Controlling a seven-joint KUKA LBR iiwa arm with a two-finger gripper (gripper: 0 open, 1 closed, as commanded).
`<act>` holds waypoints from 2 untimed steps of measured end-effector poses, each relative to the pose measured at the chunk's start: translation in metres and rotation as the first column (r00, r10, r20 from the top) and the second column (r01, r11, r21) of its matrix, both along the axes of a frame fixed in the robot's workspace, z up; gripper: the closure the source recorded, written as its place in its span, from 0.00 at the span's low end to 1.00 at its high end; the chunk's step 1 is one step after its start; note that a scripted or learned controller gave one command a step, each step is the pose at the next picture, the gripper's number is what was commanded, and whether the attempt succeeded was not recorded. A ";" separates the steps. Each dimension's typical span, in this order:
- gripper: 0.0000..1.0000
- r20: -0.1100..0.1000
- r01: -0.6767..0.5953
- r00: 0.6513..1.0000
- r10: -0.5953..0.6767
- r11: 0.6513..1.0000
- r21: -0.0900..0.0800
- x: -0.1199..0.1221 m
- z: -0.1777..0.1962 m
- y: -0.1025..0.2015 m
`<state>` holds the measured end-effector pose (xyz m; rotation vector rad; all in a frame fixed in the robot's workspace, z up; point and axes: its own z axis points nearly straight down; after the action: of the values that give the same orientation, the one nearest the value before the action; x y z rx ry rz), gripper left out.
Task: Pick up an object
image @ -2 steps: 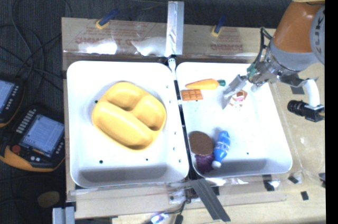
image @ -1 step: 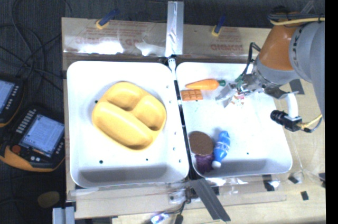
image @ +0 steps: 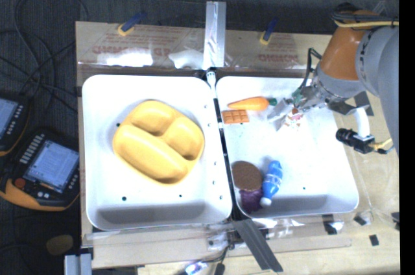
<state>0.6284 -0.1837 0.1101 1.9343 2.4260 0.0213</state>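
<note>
In the right bin (image: 324,163) lie an orange carrot (image: 249,103), a small brown waffle-like block (image: 235,116), a brown round disc (image: 246,174), a purple item (image: 251,194) and a blue bottle with a white cap (image: 271,181). My gripper (image: 295,110) hangs low over the upper middle of the right bin, just right of the carrot's green tip. A small white and red thing (image: 295,116) sits at the fingertips; whether it is gripped is unclear. The left bin (image: 104,189) holds a large yellow loaf-shaped object (image: 157,141).
The metal divider (image: 216,40) runs between the bins at the back. The arm's orange band (image: 343,53) and grey body stand over the right bin's far right corner. A black fitting (image: 353,136) juts over the right rim. Teach pendants (image: 42,167) lie left of the bench.
</note>
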 end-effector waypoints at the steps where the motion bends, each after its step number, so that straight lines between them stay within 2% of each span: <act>1: 0.00 0.002 0.100 0.995 -0.100 0.995 0.005 0.018 0.000 -0.005; 2: 0.00 -0.027 0.084 0.996 -0.083 0.996 0.015 0.009 -0.020 -0.024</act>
<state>0.6373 -0.2080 0.0903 2.0542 2.3656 0.0138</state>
